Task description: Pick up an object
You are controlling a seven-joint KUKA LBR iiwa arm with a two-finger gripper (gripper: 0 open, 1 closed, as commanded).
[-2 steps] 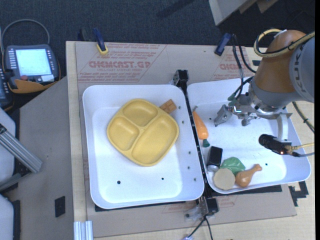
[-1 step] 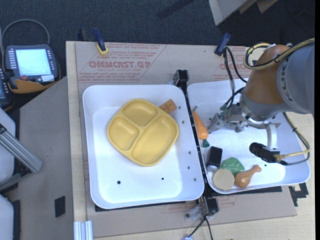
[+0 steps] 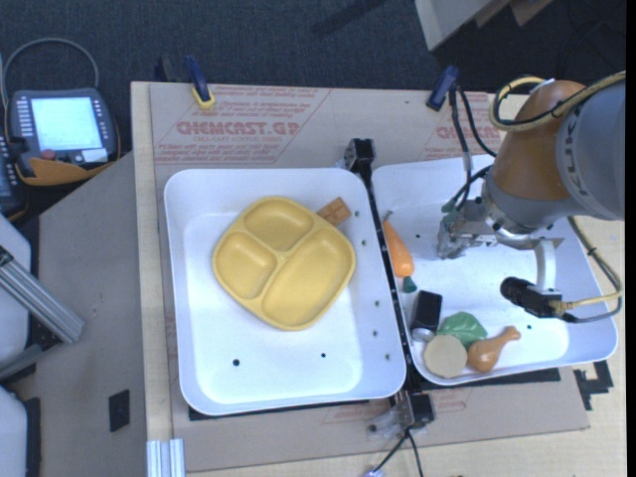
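- Two white bins on my counter (image 3: 149,266); the hand (image 3: 454,240) hangs over the right bin (image 3: 581,341).
- I cannot tell its state.
- Carrot (image 3: 398,250) lies beside it; drumstick (image 3: 492,348) sits, seemingly untouched, nearer the front rim.

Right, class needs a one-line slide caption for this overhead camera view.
KUKA arm's hand over the right bin beside a toy carrot; yellow divided plate in the left bin.
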